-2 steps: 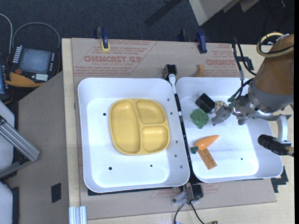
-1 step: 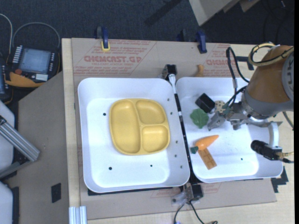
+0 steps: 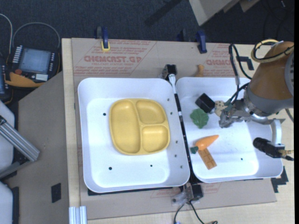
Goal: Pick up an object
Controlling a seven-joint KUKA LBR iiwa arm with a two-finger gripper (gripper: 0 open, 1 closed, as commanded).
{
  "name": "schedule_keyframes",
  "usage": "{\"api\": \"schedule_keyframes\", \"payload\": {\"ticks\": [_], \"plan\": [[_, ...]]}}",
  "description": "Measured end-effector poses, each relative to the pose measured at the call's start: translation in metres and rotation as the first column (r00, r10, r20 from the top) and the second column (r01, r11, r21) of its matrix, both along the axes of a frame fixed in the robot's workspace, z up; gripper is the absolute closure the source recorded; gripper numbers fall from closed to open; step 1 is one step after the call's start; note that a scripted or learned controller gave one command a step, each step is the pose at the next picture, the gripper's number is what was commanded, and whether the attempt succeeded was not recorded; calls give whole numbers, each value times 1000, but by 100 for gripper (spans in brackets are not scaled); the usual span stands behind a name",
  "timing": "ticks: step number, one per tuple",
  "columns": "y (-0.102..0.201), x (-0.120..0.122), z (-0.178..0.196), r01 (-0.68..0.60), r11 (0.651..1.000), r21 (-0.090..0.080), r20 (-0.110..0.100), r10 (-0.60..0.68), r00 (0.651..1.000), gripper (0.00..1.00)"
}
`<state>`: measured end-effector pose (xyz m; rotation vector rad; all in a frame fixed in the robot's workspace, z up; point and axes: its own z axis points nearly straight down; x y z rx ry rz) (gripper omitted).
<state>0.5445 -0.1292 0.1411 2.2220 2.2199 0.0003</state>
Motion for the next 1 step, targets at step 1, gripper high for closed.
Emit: {"api": "schedule_keyframes", "payload": {"ticks": [1], "plan": [[-1, 8, 45, -2, 1000, -2, 6, 2, 1000, 100]]}}
